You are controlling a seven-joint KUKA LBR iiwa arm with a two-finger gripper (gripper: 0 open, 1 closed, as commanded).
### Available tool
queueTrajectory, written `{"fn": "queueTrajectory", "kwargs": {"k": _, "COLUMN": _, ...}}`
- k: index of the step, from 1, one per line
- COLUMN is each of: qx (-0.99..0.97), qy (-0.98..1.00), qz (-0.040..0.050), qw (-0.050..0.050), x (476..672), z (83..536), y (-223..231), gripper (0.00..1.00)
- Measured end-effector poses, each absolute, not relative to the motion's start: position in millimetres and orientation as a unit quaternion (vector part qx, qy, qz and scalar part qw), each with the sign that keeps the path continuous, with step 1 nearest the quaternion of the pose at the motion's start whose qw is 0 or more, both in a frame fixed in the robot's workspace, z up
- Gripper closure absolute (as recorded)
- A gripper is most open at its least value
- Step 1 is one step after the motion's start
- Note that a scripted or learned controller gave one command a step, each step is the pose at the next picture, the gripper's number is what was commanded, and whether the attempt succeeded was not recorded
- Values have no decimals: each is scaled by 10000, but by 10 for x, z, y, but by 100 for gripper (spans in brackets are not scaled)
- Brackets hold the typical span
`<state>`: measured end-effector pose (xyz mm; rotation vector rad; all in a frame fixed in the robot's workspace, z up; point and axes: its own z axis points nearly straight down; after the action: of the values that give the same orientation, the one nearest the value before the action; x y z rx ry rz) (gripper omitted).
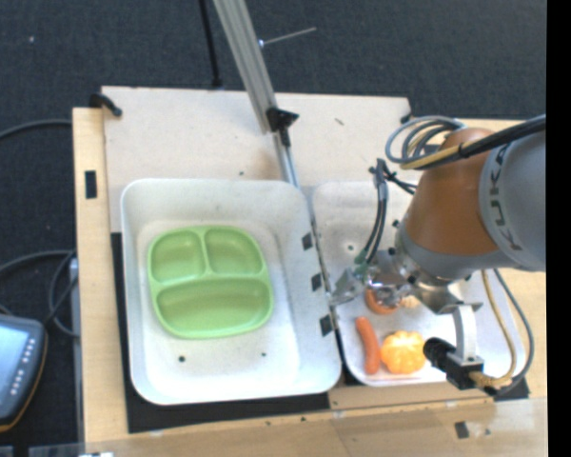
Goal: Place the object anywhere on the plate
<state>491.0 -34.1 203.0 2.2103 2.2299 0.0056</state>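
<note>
The orange fruit (403,351) lies in the right bin (343,208), just below the pincer (385,295) on the near side, with the carrot (367,345) touching or nearly touching it on the left. Both look like toy food, so my judgement is light, stiff and smooth-skinned; the round fruit would tend to roll or squirt from a two-finger pinch unless taken across its widest part, while the carrot offers a surer hold across its narrow middle. The pincer hangs low over the bin, directly over a small orange-and-pale piece (388,300) whose nature I cannot settle; whether the pincer stands open or closed cannot be told, as the wrist hides it. Which item is the intended object cannot be confirmed. Well to the pincer's left, in the left bin (138,208), sits the green divided plate (209,281), nothing on it; no placing is done.
</note>
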Motion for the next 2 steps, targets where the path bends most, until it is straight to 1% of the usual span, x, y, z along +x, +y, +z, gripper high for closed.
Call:
{"fn": "queueTrajectory", "kwargs": {"k": 1, "qx": 7068, "qy": 7074, "qz": 25, "qw": 51, "x": 5289, "z": 3221, "y": -898, "gripper": 0}}
{"fn": "queueTrajectory", "kwargs": {"k": 2, "qx": 7045, "qy": 7097, "qz": -18, "qw": -32, "x": 5226, "z": 2196, "y": -1, "gripper": 0}}
